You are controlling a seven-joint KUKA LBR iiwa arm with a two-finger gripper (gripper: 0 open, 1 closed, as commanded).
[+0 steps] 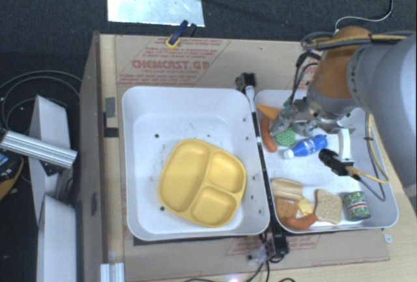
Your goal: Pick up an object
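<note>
My gripper (287, 123) hangs low over the back left part of the right bin (378, 215), reaching in from the right. Directly under it lies a small green object (285, 138). A blue and white bottle (305, 146) lies just to the right of that, on its side. A red sausage (267, 141) and an orange carrot-like piece (266, 111) lie along the bin's left wall, beside the gripper. Nothing shows between the gripper and the bin floor except the green object, partly hidden by it.
At the right bin's front lie bread slices (328, 205), a cracker-like stack (287, 189), an orange piece (296, 222) and a green can (355, 204). The left bin (146, 111) holds a yellow divided plate (202, 181). A black divider (257, 144) runs between the bins.
</note>
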